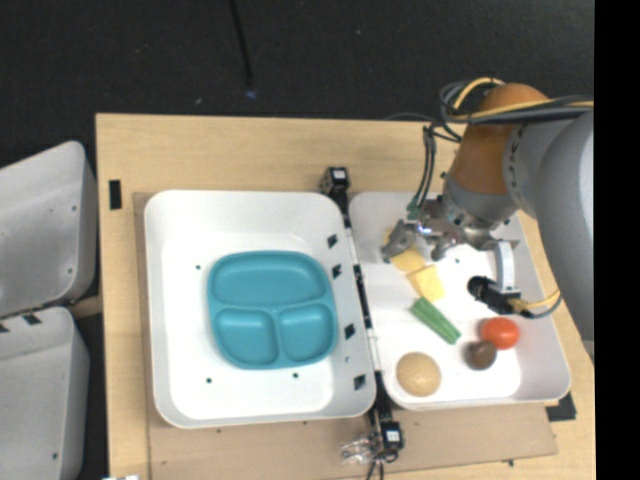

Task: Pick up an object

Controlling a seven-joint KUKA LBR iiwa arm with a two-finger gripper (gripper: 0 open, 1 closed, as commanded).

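One blue tray [270, 306]; roughly five foods; gripper [412, 240] state unclear.

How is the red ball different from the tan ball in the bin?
The red ball is bright red-orange; the tan ball is pale beige. The tan ball looks bigger than the red ball. The red ball lies near the bin's right side, beside a small brown thing; the tan ball lies near the front left corner, apart from the others. Both are roundish and lie loose in the right bin, away from the gripper.
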